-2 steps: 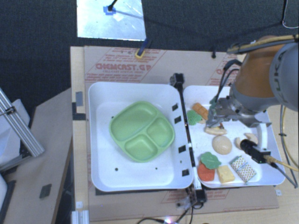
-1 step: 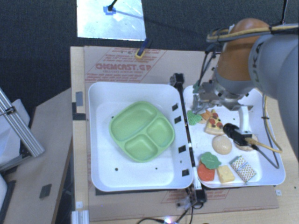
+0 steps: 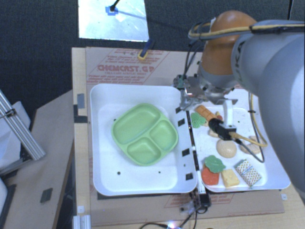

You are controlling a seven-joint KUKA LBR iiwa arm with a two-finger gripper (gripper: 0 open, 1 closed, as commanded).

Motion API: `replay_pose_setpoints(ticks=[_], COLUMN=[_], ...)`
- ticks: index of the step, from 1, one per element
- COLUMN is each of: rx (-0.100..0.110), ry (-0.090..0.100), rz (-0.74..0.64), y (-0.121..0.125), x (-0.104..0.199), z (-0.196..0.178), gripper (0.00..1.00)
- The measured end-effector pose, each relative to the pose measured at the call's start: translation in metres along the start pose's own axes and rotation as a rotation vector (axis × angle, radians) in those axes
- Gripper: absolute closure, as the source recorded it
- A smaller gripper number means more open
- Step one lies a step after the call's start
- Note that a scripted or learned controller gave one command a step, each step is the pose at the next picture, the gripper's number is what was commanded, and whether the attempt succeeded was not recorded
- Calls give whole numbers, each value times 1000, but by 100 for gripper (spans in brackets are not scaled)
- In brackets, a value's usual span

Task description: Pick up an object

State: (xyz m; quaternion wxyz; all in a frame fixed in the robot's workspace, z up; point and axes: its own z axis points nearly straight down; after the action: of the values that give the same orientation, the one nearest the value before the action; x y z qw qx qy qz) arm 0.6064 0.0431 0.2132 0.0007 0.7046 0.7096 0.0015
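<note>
While the big grey arm (image 3: 271, 66) leans in from the right across the surface (image 3: 119, 68), its hand (image 3: 189, 101) sits low over the far left corner of the right bin (image 3: 271, 165), close against the wall it shares with the left bin (image 3: 102, 175). From where I stand the wrist hides the business end, so I cannot tell whether the hand is apart or together, and I see nothing held in it.

The left bin carries a pale green divided plate (image 3: 145, 135), lying flat and well apart from the hand. Everything small is in the right bin. A beige oval lump (image 3: 227, 148) lies mid-bin. Toward the near edge sit a red and green toy vegetable (image 3: 212, 171), a yellow block (image 3: 230, 178) touching it, and a patterned blue-and-white packet (image 3: 249, 172) just beside that. Nearest the hand are an orange toy piece (image 3: 207, 112) and a green leafy piece (image 3: 198, 120), which lie touching each other.

My guess is that one of those two is the likely pick. To do it well, the hand should centre over a single piece rather than the seam between them, keep off the bin wall, come straight down, close fully, then lift slowly enough to show whether anything came up.
</note>
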Motion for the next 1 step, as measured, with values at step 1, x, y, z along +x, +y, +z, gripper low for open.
replay_pose_setpoints(ticks=[1], rx=[-1], ry=[0], rz=[1], y=[31], x=[26], z=[-9], gripper=[100])
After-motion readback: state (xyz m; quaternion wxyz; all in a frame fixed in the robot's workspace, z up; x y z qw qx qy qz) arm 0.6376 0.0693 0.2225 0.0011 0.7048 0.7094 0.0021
